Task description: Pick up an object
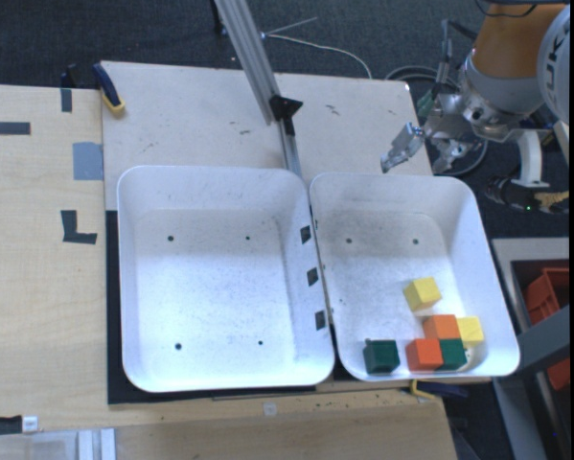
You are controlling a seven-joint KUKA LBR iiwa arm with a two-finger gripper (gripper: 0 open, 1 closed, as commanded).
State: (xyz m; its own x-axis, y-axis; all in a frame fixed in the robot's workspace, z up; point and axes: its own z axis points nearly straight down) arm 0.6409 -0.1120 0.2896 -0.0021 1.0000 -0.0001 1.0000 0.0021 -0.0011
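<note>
Several small blocks lie in the near right corner of the right bin (363, 228): a yellow block (422, 292), an orange one (442, 327), a smaller yellow one (470, 330), a red-orange one (423, 353), a green one (452, 353) and a dark green one (381, 356) a little apart to the left. My gripper (421, 151) hangs above the far rim of the right bin, well away from the blocks. Its fingers are spread, with nothing between them.
The left bin (210, 257) adjoins the right one along a shared middle wall. A slanted metal pole (253, 46) stands behind the bins. A blue and yellow clamp (109, 89) lies at the back left, and cables (344, 51) trail behind.
</note>
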